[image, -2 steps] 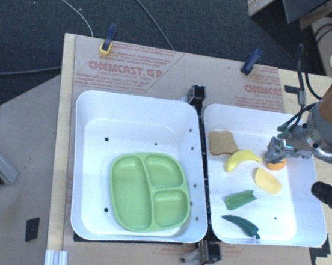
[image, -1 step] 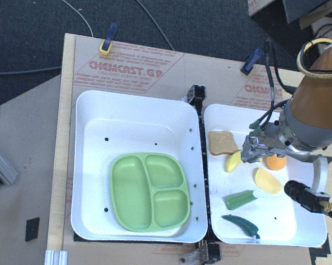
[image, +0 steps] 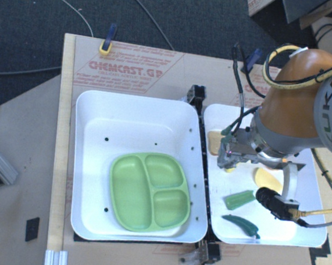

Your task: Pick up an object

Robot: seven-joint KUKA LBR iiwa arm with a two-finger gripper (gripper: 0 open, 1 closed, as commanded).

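The bench carries two shallow white bins side by side. The left bin [image: 95, 113] holds a light green divided plate [image: 149, 190] with three compartments, lying flat toward the bin's near right part. The arm [image: 304, 95], grey with an orange band, reaches in from the right and hangs over the right bin [image: 298, 234]. Its gripper [image: 229, 158] sits low at the left side of that bin, close to the wall between the two bins; I cannot tell how its grip stands, nor whether anything is in it. Just left of the gripper lies a tan piece [image: 214, 142], partly hidden. To the right is a yellow object [image: 268, 179], nearer lies a light green block [image: 239, 200], and nearer still a dark green curved object [image: 242, 224]
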